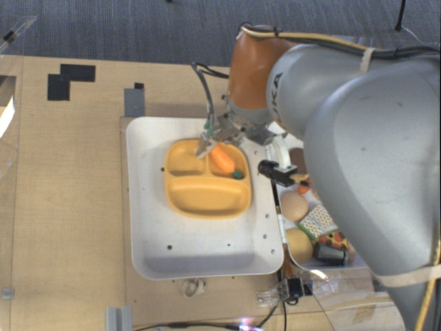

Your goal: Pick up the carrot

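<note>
The carrot point(222, 158) lay in the upper right compartment of the yellow divided tray point(206, 178), the gripper point(210, 141) poised at its upper end, and a centred, straight descent seemed wisest.

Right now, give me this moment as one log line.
gripper: above carrot | carrot: yellow tray's upper-right compartment | tray: left bin | grasp: unconfirmed

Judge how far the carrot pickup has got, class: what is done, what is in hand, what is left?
Done: the end effector has reached the carrot, which lies in the upper right compartment of the yellow tray. In hand: it hangs at the carrot's upper left end; a grip cannot be confirmed. Left: lifting the carrot out.
</note>
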`<state>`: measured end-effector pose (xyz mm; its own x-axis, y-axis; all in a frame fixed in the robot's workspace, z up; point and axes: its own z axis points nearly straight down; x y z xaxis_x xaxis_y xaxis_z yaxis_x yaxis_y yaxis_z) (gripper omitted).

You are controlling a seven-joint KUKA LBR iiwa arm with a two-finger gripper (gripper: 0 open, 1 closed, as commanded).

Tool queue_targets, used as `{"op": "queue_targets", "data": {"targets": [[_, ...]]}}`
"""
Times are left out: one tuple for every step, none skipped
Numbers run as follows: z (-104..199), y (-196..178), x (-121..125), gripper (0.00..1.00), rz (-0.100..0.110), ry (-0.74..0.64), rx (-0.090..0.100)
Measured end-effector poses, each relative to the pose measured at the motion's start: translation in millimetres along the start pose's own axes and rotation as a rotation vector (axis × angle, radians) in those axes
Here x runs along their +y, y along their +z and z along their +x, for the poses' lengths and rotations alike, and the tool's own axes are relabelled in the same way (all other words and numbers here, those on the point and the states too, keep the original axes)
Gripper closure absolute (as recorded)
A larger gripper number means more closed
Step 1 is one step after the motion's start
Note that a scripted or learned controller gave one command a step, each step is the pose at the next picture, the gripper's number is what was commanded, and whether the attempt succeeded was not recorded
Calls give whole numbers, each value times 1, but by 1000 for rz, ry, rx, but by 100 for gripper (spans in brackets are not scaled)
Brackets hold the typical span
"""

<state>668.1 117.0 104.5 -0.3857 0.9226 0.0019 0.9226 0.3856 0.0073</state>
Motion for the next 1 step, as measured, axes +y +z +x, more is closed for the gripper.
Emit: {"op": "queue_targets", "data": {"targets": [[33,10,-18,0,-18,302,-15]]}}
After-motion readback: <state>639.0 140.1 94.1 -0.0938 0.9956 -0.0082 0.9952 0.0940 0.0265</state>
